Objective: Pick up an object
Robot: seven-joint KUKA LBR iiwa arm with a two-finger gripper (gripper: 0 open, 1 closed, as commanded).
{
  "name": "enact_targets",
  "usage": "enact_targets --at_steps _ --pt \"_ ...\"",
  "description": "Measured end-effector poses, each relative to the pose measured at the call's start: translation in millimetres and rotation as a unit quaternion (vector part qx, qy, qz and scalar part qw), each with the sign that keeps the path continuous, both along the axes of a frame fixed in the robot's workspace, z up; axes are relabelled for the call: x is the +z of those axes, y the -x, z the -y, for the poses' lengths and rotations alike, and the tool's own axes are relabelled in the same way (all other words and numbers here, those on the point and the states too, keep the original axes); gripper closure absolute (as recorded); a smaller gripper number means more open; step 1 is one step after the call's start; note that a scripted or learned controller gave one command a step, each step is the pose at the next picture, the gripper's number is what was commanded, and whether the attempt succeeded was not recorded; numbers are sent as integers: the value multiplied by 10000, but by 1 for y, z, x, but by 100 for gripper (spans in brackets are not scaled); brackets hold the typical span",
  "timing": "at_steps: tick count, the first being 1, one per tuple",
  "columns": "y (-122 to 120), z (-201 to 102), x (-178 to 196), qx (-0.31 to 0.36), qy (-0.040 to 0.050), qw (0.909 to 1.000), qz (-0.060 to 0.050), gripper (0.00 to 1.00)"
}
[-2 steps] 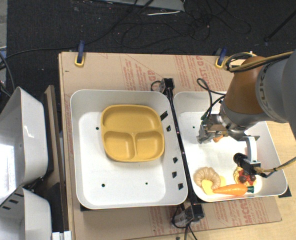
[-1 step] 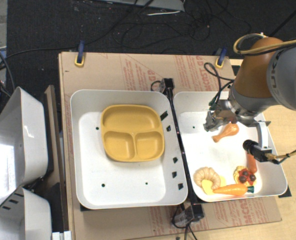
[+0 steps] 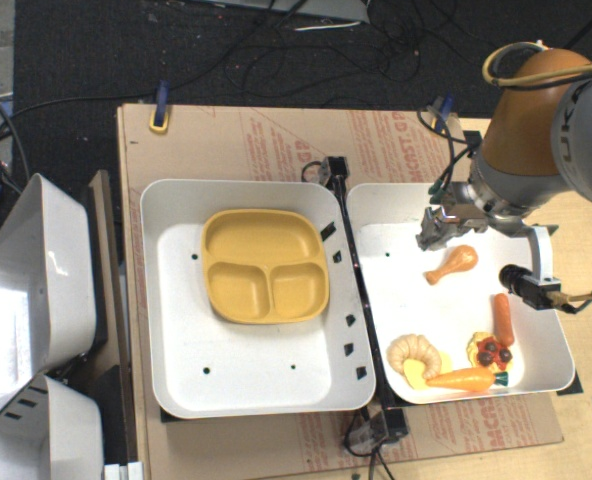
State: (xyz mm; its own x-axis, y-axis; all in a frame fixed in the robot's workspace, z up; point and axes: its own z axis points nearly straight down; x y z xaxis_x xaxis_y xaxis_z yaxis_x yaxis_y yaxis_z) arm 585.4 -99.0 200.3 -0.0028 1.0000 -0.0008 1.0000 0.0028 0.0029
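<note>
In the right bin (image 3: 376, 268), toward its far side, the tool (image 3: 441, 225) is seen hanging from the grey arm (image 3: 536, 138), whose bulk hides the far right corner of that bin. The tool is small and dark here, and whether it is released or clenched cannot be told; nothing is seen between its parts. Just near and right of it a smooth tan drumstick (image 3: 452, 263) lies on the white floor, apart from the tool. Further near, a slim red sausage (image 3: 503, 318), a ridged pale croissant (image 3: 416, 353), a tapered orange carrot (image 3: 460, 377) and a yellow piece with dark berries (image 3: 492, 353), hard to identify, are gathered. In the left bin (image 3: 176, 368) a glossy yellow compartment plate (image 3: 266, 266) rests.
</note>
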Motion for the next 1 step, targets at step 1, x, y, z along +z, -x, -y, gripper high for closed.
enact_targets --at_steps 1 --pt "8 -4 57 4 1 10000 12 100"
